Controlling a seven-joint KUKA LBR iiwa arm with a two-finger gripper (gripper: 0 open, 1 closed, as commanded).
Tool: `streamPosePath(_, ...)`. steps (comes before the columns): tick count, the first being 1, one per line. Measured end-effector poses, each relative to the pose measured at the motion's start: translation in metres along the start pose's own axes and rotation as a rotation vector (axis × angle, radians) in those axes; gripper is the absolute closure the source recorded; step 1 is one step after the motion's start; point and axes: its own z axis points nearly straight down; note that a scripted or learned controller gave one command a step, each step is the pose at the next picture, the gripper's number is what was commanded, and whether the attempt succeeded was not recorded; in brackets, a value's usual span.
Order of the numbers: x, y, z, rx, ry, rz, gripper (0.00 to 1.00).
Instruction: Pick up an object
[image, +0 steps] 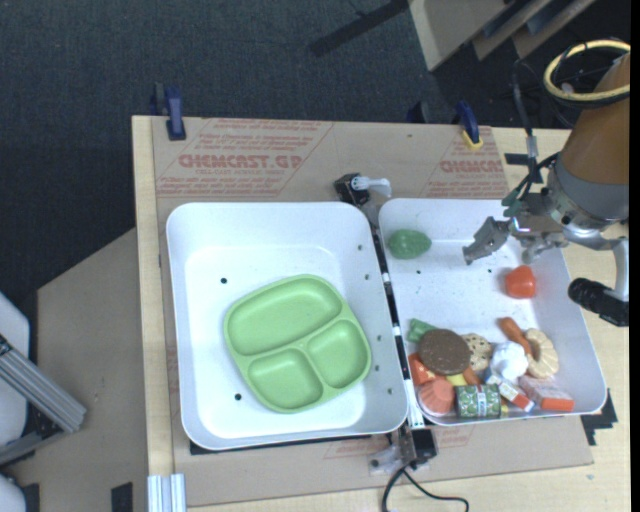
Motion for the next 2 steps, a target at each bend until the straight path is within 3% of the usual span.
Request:
streamPosePath(1,-0.067,-0.05,0.089,0.009,0.001,0.007,0.0)
streamPosePath(2,-0.071,-0.008,0.145,-0.002,-0.002,-0.003,0.0)
